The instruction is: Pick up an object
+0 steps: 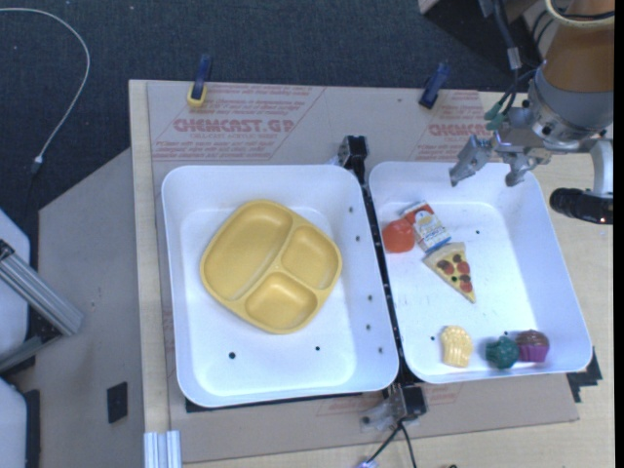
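Observation:
My gripper (pixel 493 167) hangs above the back edge of the right bin (pixel 556 252), its two fingers spread apart and nothing between them. Below and left of it lie a red tomato-like toy (pixel 398 236), a small milk carton (pixel 429 229) and a pizza slice (pixel 452 269), close together. Near the bin's front edge sit a yellow corn piece (pixel 455 346), a green broccoli toy (pixel 502 352) and a purple toy (pixel 532 345).
The left bin (pixel 195 359) holds a yellow divided plate (pixel 270 264). Black clamps (pixel 353 152) sit between the bins at the back. Blue clips (pixel 434 85) hold the cardboard base. The arm's orange band (pixel 582 57) rises at the top right.

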{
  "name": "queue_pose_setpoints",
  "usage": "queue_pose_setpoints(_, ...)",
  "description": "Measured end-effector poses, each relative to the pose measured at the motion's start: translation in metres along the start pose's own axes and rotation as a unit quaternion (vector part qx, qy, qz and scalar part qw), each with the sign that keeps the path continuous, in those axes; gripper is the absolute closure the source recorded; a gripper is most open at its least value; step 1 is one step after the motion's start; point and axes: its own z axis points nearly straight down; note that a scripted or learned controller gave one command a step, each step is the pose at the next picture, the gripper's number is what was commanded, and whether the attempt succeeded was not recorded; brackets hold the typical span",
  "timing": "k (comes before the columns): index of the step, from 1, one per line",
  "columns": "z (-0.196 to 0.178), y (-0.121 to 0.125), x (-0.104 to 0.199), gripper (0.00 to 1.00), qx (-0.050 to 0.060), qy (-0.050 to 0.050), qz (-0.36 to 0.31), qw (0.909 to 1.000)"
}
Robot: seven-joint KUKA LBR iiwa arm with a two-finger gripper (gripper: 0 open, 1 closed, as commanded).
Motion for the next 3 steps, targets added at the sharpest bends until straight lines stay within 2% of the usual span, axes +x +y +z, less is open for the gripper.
queue_pose_setpoints(1, -0.009, 0.002, 0.000, 0.00, -0.007, -0.001, -0.001, 1.0000)
queue_pose_setpoints(3, 0.084, -0.007, 0.004, 0.00, -0.004, 0.000, -0.001, 1.0000)
